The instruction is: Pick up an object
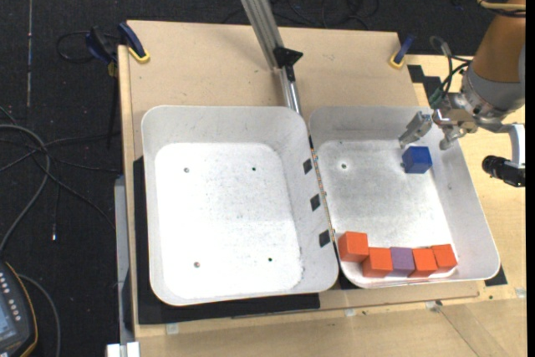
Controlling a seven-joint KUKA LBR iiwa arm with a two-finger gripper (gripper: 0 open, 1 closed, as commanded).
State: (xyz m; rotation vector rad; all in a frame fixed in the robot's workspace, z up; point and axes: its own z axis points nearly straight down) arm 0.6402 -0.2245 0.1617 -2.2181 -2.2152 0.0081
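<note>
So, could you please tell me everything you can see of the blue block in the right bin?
The blue block is a small cube of solid, matte blue, looking like painted wood or foam. It sits flat on the floor of the right bin, in the bin's upper right part, turned slightly askew to the bin's walls. It stands alone, well apart from the row of orange and purple blocks along the lower wall. The claw hangs open just above it, and its fingers do not grip the block.

No text, label, brand, number or sign can be read on anything here; the markings are too small.
</note>
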